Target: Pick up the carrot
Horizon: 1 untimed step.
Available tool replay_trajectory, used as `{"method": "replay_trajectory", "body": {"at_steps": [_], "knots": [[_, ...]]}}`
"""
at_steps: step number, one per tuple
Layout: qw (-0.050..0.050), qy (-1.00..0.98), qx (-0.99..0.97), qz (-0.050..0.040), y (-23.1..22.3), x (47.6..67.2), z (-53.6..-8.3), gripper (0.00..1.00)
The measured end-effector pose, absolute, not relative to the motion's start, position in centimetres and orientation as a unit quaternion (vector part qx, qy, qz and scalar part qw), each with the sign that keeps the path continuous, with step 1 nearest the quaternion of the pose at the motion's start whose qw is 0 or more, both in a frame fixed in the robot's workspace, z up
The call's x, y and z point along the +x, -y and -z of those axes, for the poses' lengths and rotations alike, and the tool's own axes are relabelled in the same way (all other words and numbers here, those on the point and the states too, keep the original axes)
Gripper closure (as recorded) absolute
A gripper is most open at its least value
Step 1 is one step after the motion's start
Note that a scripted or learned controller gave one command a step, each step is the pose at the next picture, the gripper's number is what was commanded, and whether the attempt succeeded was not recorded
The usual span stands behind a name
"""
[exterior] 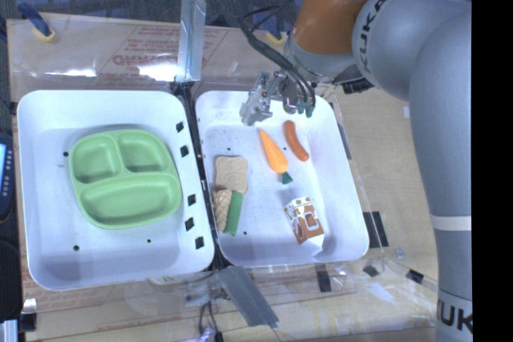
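Left bin (32,172): holds one green divided plate (124,176), three compartments, lying flat roughly in the middle of the bin, a little toward the left wall. Nothing rests on the plate.

A grey metal strip (191,40) stands at the far edge of the bench, above the seam where the two bins meet.

Right bin (345,196): five items. Against its left wall, about halfway down, a tan slice of bread (232,173). Just below it, toward the near-left corner, a waffle-textured cracker (220,208) with a green stick-shaped piece (234,213) lying alongside and touching it. The carrot (274,154), orange with a small green stub at its near end, lies free on the bin floor in the middle of the far half, tilted so the tip points toward the far-left corner. Just beside it on the right, apart from it, a reddish sausage (296,140), at a similar angle. Toward the near-right corner, a small carton with brown and white print (305,222), lying on its side.

Gripper (276,98): hangs over the far edge of the right bin, above and behind the carrot, not touching it. Nothing sits between its fingers; whether they are spread or closed I cannot tell from here. Cables trail off the wrist.
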State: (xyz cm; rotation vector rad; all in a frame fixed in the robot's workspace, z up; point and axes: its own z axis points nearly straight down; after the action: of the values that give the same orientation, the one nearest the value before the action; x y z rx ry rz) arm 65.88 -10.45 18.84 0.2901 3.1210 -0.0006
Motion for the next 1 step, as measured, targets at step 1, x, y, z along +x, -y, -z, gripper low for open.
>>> {"method": "replay_trajectory", "body": {"at_steps": [1], "knots": [[0.001, -0.997, 0.080, -0.0003, 6.83, 65.17, -20.52, 1.00]]}}
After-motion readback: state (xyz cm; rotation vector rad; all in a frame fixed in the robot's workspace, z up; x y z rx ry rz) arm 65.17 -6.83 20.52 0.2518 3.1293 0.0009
